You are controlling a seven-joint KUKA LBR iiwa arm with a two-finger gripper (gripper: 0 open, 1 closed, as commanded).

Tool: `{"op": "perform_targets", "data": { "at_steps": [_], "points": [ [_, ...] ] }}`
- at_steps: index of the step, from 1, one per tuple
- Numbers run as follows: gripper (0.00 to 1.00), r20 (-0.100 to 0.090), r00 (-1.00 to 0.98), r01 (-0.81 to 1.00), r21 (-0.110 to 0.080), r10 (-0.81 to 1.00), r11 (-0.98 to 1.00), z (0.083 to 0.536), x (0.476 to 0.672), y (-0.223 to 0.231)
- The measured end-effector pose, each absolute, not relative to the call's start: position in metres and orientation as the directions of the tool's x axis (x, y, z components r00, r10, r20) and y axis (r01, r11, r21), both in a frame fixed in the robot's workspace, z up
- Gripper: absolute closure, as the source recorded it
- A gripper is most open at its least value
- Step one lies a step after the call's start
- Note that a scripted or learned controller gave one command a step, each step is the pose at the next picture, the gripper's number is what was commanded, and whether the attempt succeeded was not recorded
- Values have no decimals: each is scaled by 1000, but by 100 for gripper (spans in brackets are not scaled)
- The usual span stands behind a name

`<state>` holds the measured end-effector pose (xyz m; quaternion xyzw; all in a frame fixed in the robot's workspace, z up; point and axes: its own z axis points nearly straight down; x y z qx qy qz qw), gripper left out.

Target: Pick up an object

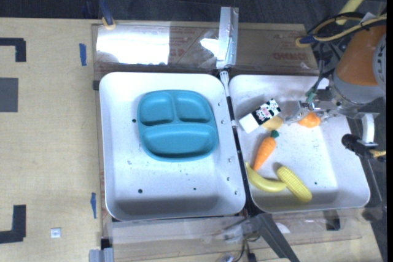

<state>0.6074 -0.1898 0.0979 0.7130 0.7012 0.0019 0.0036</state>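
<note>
One fixed cam above table (pixel 43 132), looking down at slant on both bins (pixel 116 193); arm (pixel 362 64) enters from right.

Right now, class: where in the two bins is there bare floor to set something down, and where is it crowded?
Left bin: bare floor rings the blue tray, widest below it. Right bin: bare patch right of the carrot, above the corn. Crowded around the cow carton, banana and gripper.

Blue 3-compartment plastic tray (pixel 178 124) sits in L white bin (pixel 123 193). Pale wooden benchtop (pixel 46 132) w/ black tape marks (pixel 17 49), blue tape bits (pixel 82 53).
</note>
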Motion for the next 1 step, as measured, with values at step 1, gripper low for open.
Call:
{"op": "perform_targets", "data": {
  "at_steps": [1],
  "points": [
    [100,-1,8,1000,10,1000,-8,202,629,-155]
  ]
}}
